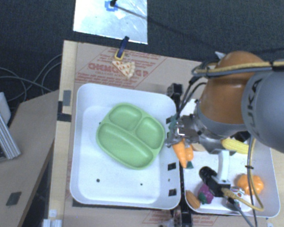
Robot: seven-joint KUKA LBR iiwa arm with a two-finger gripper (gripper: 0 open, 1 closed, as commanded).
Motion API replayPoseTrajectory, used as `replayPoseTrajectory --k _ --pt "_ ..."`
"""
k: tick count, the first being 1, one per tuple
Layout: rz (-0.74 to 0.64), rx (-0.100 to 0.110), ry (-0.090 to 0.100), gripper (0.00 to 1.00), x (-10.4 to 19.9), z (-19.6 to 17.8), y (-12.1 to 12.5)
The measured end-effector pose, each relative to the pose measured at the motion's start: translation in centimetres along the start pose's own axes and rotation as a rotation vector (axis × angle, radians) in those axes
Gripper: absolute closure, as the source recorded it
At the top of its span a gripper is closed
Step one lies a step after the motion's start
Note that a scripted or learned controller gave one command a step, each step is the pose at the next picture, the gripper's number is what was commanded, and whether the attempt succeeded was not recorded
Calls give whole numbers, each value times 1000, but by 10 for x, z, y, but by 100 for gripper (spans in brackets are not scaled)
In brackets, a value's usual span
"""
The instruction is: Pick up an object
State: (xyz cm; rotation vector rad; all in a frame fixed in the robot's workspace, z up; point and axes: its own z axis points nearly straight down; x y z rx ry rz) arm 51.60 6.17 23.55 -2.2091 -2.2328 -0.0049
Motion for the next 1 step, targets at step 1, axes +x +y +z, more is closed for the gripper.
replayPoseTrajectory --k 1 --pt "1 4 -1 100 49 22 -10"
